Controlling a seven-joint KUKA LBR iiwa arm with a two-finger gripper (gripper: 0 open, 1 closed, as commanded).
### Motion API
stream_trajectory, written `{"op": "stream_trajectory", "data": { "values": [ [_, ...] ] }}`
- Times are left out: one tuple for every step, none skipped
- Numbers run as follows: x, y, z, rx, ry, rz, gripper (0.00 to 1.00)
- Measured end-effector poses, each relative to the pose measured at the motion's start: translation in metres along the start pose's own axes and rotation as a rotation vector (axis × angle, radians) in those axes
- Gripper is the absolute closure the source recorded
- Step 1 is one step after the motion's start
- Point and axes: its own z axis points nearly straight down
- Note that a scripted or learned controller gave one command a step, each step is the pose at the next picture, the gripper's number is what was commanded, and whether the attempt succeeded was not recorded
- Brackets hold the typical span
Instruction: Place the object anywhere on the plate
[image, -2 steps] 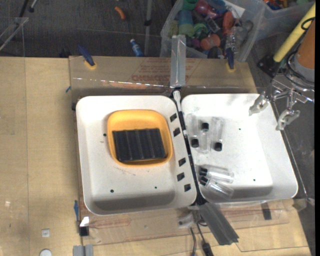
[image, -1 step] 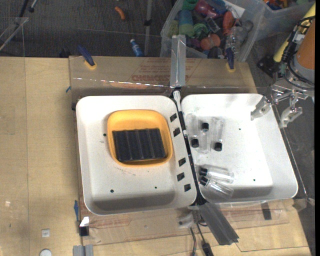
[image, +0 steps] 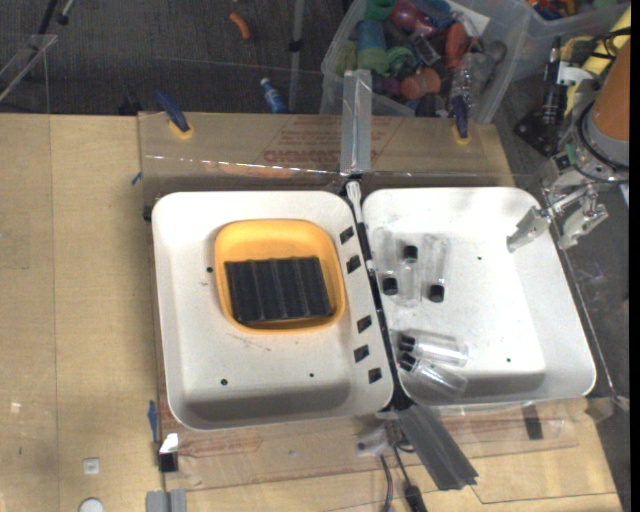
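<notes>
Nearest the camera, two clear vials with black caps (image: 432, 356) lie tipped over in the right bin (image: 520, 330), near the divider (image: 362, 290), probably rolled there since that corner sits low. Just beyond them three more small vials (image: 410, 265) cluster beside the same divider. Across the divider, the orange plate (image: 277, 275) sits in the left bin (image: 185, 330), already carrying a black ribbed block (image: 277, 287). Farthest from the divider, over the right bin's far corner, the gripper (image: 548, 222) hangs with fingers spread, holding nothing as far as the blur allows.

A pale wooden worktop (image: 70, 300) meets dark carpeted floor (image: 150, 50); a clear tub of colourful toys (image: 420, 45) stands behind.
</notes>
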Motion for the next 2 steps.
{"op": "stream_trajectory", "data": {
  "values": [
    [-0.035, -0.001, -0.014, -0.003, -0.001, -0.285, 0.0],
    [-0.015, 0.0, -0.021, -0.003, -0.002, -0.625, 0.0]
  ]
}}
